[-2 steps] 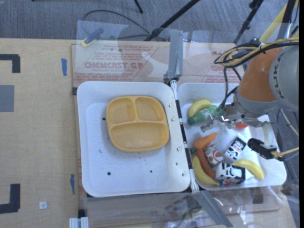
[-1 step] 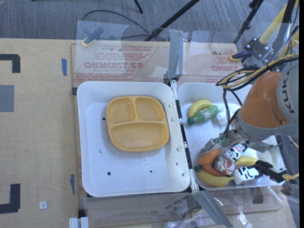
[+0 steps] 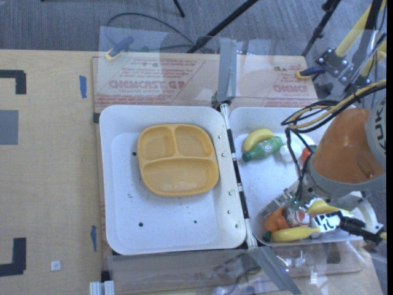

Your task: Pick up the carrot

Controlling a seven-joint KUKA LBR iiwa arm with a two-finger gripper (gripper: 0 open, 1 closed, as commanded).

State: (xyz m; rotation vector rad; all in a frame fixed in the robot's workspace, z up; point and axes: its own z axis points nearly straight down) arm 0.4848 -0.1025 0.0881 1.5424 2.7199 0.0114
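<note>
Carrot (image 3: 277, 220) is located at the near edge of the right bin (image 3: 261, 180), directly beside the hand (image 3: 299, 212).
Hand's opening cannot be determined. A banana (image 3: 293, 233) lies alongside; a yellow divided plate (image 3: 178, 159) is seen in the left bin (image 3: 116, 183).

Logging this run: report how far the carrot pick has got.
Done: the arm has reached into the right bin, with the tool low at the carrot. In hand: nothing visibly gripped. Left: the grasp and lift, since the carrot lies on the bin floor beside a banana.
</note>
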